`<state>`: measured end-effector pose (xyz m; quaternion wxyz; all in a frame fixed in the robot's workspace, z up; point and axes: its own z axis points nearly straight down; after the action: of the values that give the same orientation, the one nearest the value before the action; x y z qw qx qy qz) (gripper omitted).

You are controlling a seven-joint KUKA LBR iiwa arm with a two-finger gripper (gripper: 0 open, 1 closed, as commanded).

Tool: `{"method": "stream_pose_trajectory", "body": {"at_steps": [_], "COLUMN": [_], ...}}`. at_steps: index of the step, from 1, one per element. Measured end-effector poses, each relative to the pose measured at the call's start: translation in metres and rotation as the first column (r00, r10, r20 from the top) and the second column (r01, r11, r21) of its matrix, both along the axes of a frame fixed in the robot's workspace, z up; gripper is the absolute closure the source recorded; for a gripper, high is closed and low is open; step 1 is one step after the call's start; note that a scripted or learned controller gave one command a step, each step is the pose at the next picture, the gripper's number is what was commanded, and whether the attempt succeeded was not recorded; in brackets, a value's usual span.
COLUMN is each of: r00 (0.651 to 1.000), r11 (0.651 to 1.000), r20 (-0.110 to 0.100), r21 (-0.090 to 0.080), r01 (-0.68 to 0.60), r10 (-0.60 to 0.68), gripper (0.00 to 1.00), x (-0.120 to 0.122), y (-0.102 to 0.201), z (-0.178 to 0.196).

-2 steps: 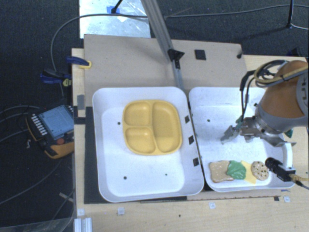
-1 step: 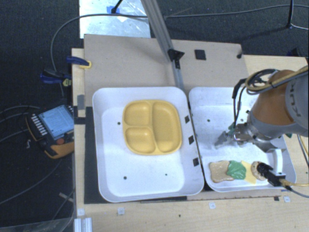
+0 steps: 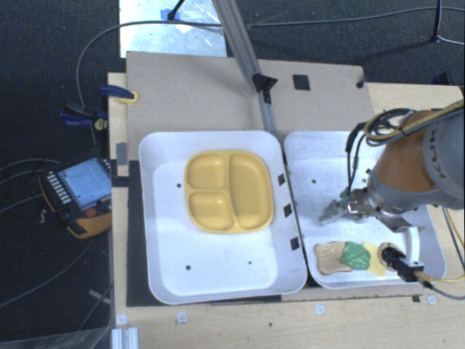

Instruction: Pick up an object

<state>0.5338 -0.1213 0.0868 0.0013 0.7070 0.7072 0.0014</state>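
Below your claw [image 3: 338,211], near it, sit the toast [image 3: 330,257] and green toy [image 3: 356,255]; fingers apart, gripping nothing; yellow plate [image 3: 228,191] well left.

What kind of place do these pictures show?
Probably a robotics lab bench, not a home: two shallow white bins on a cardboard-covered bench, a handheld control pendant on the dark floor, and loose cables. A yellow divided plate lies in the left bin.

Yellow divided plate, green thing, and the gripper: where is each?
Yellow divided plate [image 3: 229,190], camera view, on its middle ridge.
Green thing [image 3: 356,255], camera view, on its middle.
Gripper [image 3: 332,211], camera view, between its fingertips.
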Motion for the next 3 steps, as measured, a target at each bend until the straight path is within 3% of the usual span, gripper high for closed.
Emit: {"method": "stream_pose_trajectory", "body": {"at_steps": [1,3], "r00": [1.000,1.000], "r11": [1.000,1.000], "r20": [0.010,0.003], "r21": [-0.005,-0.002], "r01": [0.001,-0.004], "r10": [-0.001,0.004], "gripper": [1.00,1.00], "x": [0.003,0.002], "y": [-0.001,-0.006], "z": [0.013,0.124]}}
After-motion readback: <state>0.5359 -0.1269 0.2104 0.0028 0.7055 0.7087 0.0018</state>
